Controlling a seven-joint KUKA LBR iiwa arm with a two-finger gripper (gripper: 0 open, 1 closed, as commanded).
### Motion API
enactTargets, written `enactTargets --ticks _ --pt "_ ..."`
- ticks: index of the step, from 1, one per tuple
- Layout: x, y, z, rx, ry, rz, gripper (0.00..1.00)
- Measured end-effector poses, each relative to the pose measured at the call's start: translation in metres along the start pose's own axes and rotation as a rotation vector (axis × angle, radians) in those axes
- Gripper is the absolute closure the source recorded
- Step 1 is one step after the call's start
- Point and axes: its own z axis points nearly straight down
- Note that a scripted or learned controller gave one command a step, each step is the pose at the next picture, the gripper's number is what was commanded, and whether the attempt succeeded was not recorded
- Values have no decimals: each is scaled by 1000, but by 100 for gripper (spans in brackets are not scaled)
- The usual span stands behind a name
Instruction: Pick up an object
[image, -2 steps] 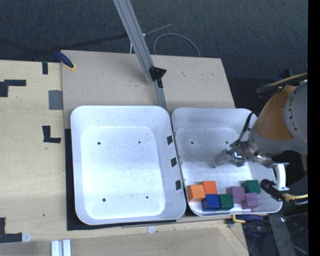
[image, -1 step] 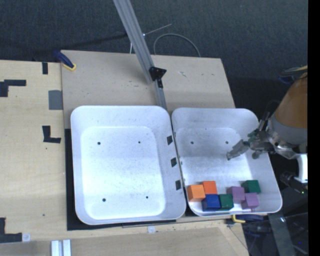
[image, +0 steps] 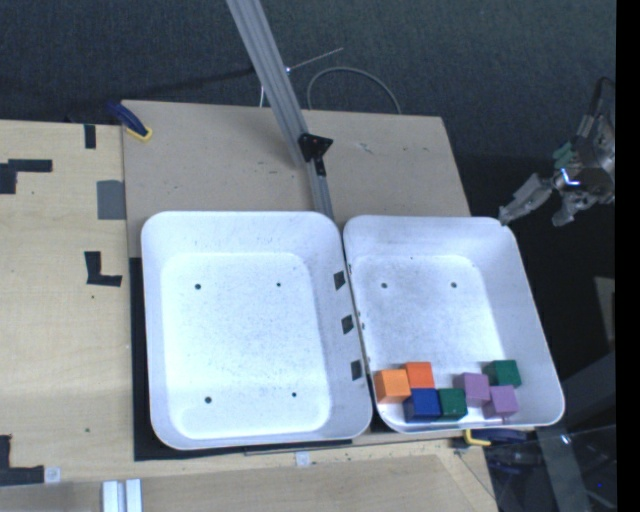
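Blocks clustered in right bin, gripper off to the far right

Blocks sit bunched at the near edge of the right bin (image: 520, 270): orange block (image: 392, 384), darker orange block (image: 420, 374), blue block (image: 425, 403), green block (image: 453, 402), two purple blocks (image: 472, 384) (image: 503, 400), dark green block (image: 504, 373), mostly touching. Left bin (image: 150, 300) sits beside it, rims touching. Gripper (image: 575, 185) hangs outside the bins, past the right bin's far right corner, well apart from the blocks. Jaw state: cannot tell, too small and dark.
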Motion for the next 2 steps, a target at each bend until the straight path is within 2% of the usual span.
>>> enactTargets --ticks 1,2 --pt "7 -12 76 17 5 2 0" --pt "85 -15 232 19 7 0 0"
